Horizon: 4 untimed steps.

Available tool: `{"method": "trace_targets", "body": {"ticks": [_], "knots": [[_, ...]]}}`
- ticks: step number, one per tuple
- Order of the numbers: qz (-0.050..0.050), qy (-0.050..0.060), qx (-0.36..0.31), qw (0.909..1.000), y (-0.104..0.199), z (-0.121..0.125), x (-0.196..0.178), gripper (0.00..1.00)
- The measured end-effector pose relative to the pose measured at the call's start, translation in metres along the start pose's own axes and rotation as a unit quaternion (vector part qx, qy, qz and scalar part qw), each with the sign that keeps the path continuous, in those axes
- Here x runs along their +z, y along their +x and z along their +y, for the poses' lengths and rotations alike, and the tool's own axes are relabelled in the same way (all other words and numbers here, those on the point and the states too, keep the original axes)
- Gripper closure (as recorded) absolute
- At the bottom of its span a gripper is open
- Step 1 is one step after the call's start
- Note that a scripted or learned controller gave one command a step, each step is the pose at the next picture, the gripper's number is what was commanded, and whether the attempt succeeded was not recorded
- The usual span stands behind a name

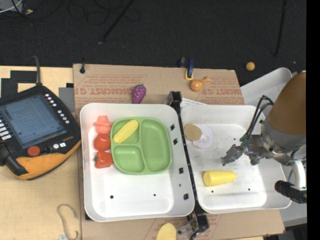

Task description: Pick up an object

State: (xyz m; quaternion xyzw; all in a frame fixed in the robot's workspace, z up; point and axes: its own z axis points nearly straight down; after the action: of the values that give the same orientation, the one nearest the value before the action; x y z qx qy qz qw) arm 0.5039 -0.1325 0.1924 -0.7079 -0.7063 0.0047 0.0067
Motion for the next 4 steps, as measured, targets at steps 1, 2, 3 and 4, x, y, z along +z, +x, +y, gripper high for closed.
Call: {"method": "trace_targets", "body": {"ticks": [1,2,3,4], "knots": [[-0.001,-0.007,-0.001,1.0,0.0,0.003,-0.007,0.0],[0.0,-0.004,-0.002,1.0,-0.009,0.004,0.048,0.0],[0.0,-0.005,-0.002,1.0,-0.007,0.004,0.101,0.0],[0.0,-0.005,0.002,1.0,-0.009,0.004,0.089,1.0]]}}
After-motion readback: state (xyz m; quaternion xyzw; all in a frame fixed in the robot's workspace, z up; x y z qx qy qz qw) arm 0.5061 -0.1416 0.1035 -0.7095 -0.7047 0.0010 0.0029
